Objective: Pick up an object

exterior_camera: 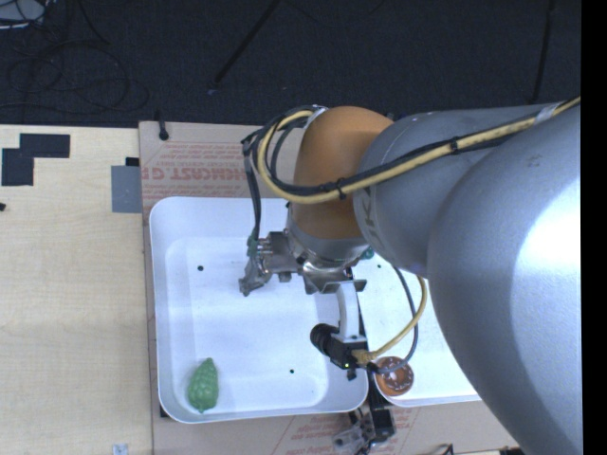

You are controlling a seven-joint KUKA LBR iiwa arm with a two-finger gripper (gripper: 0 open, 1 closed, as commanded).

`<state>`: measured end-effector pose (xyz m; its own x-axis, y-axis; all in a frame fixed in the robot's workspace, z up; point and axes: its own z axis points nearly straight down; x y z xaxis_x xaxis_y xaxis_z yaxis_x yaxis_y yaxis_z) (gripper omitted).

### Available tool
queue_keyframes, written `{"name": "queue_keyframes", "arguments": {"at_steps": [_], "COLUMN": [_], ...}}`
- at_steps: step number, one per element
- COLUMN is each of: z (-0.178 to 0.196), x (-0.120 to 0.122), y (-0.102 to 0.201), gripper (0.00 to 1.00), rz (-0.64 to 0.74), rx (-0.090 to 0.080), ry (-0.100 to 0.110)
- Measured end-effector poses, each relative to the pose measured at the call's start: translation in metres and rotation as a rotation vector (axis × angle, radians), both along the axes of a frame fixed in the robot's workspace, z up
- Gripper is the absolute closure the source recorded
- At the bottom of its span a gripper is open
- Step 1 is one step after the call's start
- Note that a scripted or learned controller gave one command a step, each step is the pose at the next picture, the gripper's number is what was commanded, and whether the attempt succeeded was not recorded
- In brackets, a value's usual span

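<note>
White bin, green object, gripper

Open white floor of the left bin to the claw's left and toward the near side, bare but for a green lumpy object well apart from it in the near-left corner. Bin wall just beyond that object, closing off the corner. Blocked to the claw's right by the wrist and the grey arm with looping cables. Small round brown item beyond the rim, near-right of the claw.
</note>
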<state>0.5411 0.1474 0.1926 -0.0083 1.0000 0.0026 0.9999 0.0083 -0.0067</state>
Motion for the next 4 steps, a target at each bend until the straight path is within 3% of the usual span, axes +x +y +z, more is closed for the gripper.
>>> {"name": "queue_keyframes", "arguments": {"at_steps": [1,2,3,4], "z": [0.009,0.012,-0.001,0.021], "x": [0.001,0.057,0.087,0.100], "y": [-0.006,0.048,0.098,-0.033], "gripper": [1.00,1.00,1.00,1.00], "rz": [-0.005,-0.004,-0.004,-0.020], "rx": [-0.005,-0.001,-0.002,-0.009], "ry": [0.003,-0.008,-0.006,-0.005]}}
